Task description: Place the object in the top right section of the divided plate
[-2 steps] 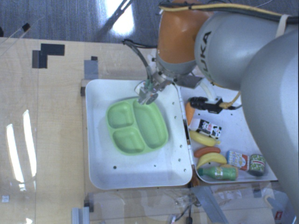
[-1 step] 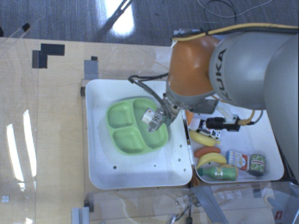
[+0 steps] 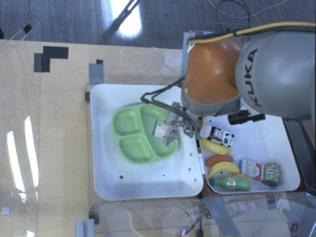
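Note:
A light green divided plate (image 3: 133,135) lies in the left white bin (image 3: 106,181). My gripper (image 3: 169,132) hangs over the plate's right side, just below its top right section (image 3: 152,113). It is shut on a small white and orange carton (image 3: 160,130), which sits at the fingertips over the ridge between the top right section and the one below it. The arm's grey and orange wrist hides the bin's far right corner.
The right bin (image 3: 291,181) holds two bananas (image 3: 222,168), a red sausage (image 3: 218,159), a green bottle (image 3: 232,182), a red and white carton (image 3: 251,169), a green can (image 3: 271,174) and a black and white toy (image 3: 220,136).

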